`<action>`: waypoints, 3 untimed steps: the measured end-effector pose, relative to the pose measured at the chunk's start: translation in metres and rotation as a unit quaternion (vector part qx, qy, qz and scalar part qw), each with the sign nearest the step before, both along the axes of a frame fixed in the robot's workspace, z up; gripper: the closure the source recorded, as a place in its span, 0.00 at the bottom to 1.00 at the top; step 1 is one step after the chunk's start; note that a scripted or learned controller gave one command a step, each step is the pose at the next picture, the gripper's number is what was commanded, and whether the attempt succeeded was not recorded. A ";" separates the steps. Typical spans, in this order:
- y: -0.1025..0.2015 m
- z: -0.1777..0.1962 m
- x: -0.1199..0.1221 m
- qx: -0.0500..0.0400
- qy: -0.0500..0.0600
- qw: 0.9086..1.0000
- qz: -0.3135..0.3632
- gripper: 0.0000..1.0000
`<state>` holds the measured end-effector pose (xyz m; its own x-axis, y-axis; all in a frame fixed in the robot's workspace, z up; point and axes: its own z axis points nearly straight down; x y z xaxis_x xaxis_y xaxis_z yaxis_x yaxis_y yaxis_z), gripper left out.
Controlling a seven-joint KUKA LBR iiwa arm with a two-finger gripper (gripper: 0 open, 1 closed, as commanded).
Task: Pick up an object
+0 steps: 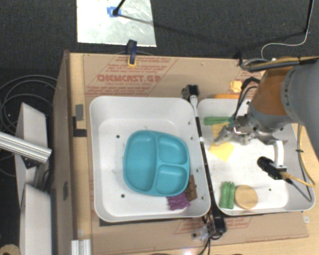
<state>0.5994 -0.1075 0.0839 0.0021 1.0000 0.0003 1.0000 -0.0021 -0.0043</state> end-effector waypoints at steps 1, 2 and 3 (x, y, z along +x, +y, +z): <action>0.006 0.002 0.070 -0.001 0.001 1.000 0.006 0.00; 0.013 0.000 0.033 0.000 -0.001 1.000 0.001 0.00; 0.015 0.001 0.042 0.000 -0.004 1.000 0.003 0.00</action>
